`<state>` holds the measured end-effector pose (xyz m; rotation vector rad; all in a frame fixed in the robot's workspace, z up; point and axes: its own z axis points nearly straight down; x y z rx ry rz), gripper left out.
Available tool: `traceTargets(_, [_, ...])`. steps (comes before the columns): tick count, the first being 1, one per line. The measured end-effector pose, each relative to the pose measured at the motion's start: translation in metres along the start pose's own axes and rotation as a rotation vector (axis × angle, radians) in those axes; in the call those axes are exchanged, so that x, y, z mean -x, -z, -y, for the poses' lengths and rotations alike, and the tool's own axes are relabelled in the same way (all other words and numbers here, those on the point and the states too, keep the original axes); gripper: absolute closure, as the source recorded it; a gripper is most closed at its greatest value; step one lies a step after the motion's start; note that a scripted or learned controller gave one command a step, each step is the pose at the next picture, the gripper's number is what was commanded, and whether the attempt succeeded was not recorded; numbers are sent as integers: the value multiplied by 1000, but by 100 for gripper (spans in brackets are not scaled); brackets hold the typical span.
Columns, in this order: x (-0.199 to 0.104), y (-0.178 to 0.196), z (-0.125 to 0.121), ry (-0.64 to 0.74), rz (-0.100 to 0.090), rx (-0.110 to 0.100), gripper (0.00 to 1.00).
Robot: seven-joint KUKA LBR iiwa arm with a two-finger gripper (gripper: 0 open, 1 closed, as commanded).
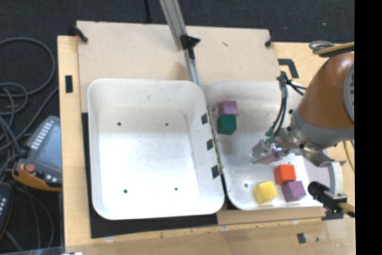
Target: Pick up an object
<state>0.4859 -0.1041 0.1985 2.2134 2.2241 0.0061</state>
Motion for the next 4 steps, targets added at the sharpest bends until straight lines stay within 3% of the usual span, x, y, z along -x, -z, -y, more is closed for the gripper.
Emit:
traceTargets(1, [-82, 26, 0, 6, -3, -1, 100])
traceTargets(2, [-61, 42, -7, -5, 1, -4, 100])
traceTargets(3, [-116, 57, 0, 4, -2, -3, 100])
traceTargets(4, [-192, 45, -24, 5, -2, -5, 100])
